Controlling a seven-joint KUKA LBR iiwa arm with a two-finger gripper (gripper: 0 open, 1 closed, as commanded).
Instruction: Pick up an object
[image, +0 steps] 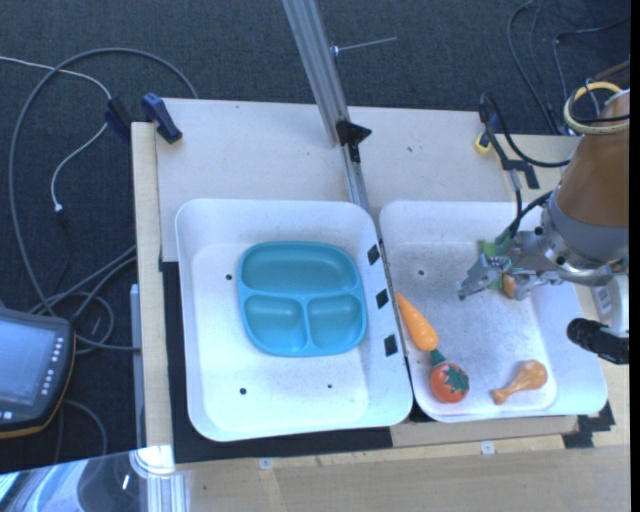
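Note:
My gripper (481, 279) hangs over the middle of the right bin (440, 235), reaching in from the right. Close against its far side shows a small orange piece (511, 287) with a green bit (493, 247) above it, mostly hidden by the wrist; I cannot tell whether it is held. An orange carrot (416, 322) lies along the bin's left wall. A red tomato (450, 381) with a green top sits just below it. A tan drumstick (522, 380) lies at the bin's front right.
A blue divided plate (300, 298) lies in the left bin (200, 330). A metal pole (325, 70) slants up from the seam between the bins. Cables (505, 150) run along the bench at the back right.

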